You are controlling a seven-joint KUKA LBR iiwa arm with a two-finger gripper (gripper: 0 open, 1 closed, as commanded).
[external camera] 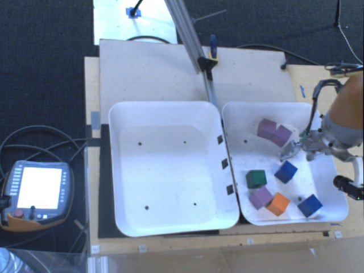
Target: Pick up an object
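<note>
The arm [347, 115] ran off the right edge; I couldn't tell the gripper's [289, 150] jaw state. It hung in the right bin [239, 124] above six blocks, nearest a blue one [286, 172].

We see dark carpet [45, 50] around a pale wooden worktop [296, 243], a control pendant [37, 195] with cables lying at left.

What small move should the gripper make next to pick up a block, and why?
Probably a short move down toward the blue block. The gripper sits in the right bin, just above that block in the camera view and beside the purple blocks. Nothing shows between its fingers yet, and the blue block stands apart from the others.
</note>
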